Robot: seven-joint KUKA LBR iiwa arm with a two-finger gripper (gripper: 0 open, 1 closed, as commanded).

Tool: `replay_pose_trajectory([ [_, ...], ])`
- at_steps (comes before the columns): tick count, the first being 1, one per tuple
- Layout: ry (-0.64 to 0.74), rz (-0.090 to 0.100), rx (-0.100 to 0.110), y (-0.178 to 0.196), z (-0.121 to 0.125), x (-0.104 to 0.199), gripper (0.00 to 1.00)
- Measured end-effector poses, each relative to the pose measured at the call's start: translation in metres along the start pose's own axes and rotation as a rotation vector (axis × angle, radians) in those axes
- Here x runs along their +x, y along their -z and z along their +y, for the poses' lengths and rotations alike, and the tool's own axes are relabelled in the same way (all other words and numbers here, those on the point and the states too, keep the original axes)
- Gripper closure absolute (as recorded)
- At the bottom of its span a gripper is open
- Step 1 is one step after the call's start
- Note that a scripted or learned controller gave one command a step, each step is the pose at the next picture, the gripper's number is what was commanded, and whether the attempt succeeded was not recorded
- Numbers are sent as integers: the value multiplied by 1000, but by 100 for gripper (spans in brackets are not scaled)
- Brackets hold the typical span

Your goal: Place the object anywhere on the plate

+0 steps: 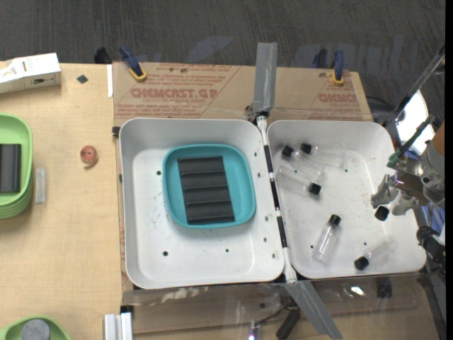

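Vial [327, 235] lies in right bin [340, 261], left of tool [388, 202].

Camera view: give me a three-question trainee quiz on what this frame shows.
1. True or false: the teal plate sits in the left bin.
2. Which bin holds the clear vials with black caps? A) left B) right
3. Fill in: the gripper is at the right bin's ____ edge.

Key: 1 true; 2 B; 3 right.
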State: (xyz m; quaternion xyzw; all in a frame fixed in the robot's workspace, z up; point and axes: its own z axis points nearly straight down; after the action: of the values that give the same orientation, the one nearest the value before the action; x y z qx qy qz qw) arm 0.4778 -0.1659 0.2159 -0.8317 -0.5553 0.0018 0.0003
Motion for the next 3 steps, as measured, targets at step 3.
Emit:
replay_pose_trajectory([
  [3,-115,0,0,57,15,-37,0],
])
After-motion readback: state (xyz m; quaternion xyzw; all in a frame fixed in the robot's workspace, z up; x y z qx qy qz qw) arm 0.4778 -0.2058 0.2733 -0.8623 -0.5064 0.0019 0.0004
